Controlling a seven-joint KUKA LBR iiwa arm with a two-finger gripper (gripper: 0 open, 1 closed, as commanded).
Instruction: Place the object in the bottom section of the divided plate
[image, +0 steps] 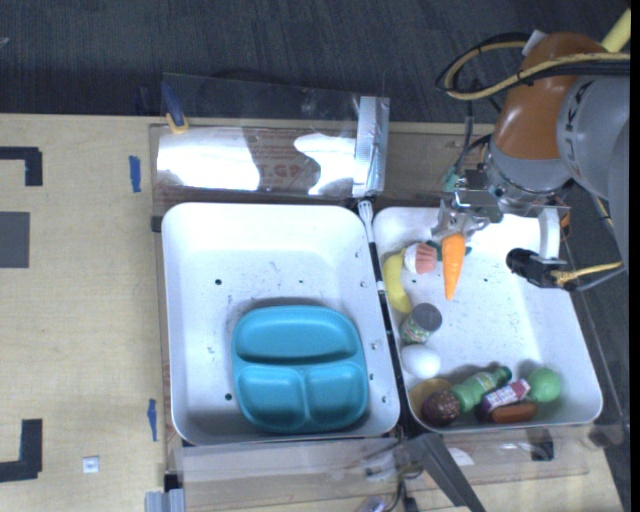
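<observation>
A blue divided plate (240, 372) lies in the left bin (200, 260), toward its near side. One wide section is on the plate's far side and two smaller ones are on its near side. Over the far part of the right bin (560, 320), my gripper (461, 226) hangs from the grey and orange arm. An orange carrot (451, 264) dangles tip down from between its fingers, so it is shut on the carrot's top end. The carrot is well to the right of the plate, beyond the wall between the bins.
The right bin holds a banana (395, 281), a pink and white item (424, 258), a small can (422, 322), a white egg (420, 360), a green bottle (482, 384), a green ball (544, 383) and a dark round item (440, 405). A clear plastic cover (260, 150) stands behind the left bin.
</observation>
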